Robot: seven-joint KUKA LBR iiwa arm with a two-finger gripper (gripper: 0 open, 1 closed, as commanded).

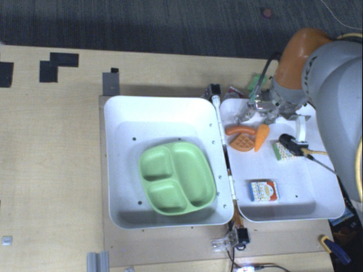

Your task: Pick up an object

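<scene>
My gripper (258,115) hangs over the back of the right bin (317,200), its fingers spread open with nothing between them. Just below it lie an orange carrot (261,137), a round orange waffle (243,144) and a reddish sausage (239,130), close together. A small green item (280,151) lies to the right of the carrot. Toward the front of that bin sits a small blue, white and red carton (264,190).
The left bin (122,152) holds a green divided plate (177,177). A ridge (223,146) where the two bin walls meet separates them. The grey arm (334,95) covers the right bin's back right corner.
</scene>
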